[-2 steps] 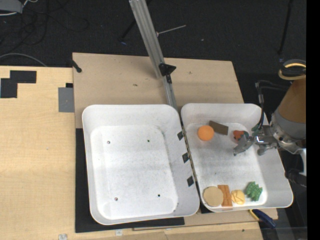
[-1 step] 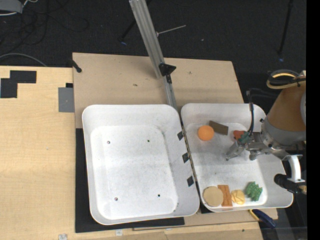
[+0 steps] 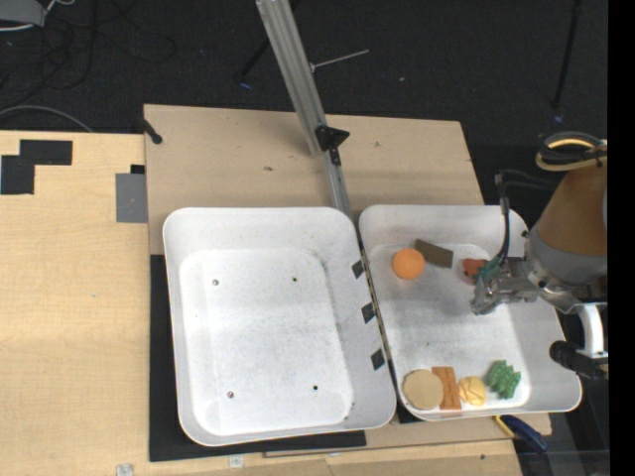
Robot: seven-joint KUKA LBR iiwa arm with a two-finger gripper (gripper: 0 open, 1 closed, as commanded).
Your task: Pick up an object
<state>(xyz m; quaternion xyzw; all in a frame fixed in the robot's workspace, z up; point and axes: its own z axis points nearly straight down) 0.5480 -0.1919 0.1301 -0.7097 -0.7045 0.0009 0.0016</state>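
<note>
Left bin (image 3: pixel 198 266) gives me open floor everywhere. Right bin (image 3: pixel 437 340): middle floor free; orange ball (image 3: pixel 408 264) and dark block (image 3: pixel 434 254) crowd the far end, food toys (image 3: pixel 461 388) line the near wall.

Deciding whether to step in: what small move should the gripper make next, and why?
Probably a short drop onto the red object. The gripper sits low in the right bin just beside it, while the orange ball lies farther left; nothing shows between its fingers.
</note>
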